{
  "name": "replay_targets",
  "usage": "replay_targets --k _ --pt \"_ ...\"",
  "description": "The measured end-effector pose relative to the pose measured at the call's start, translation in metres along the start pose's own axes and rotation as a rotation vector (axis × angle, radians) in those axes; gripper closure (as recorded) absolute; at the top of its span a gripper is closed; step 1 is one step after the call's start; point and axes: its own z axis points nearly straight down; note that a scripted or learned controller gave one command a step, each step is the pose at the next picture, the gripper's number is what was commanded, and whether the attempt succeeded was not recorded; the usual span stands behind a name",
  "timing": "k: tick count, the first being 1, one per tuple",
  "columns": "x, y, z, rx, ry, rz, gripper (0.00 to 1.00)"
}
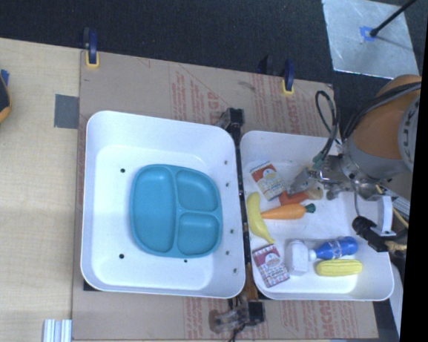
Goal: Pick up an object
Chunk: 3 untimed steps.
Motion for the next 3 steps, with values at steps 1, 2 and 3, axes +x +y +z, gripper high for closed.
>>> replay_targets --k 1,2,3 --pt "0.031 0.004 0.03 -0.001 0.0 0.0 0.0" --pt "0.05 -0.034 0.031 -0.002 0.0 0.002 0.0" --pt "0.049 -0.034 0.021 0.0 -0.002 0.0 1.0"
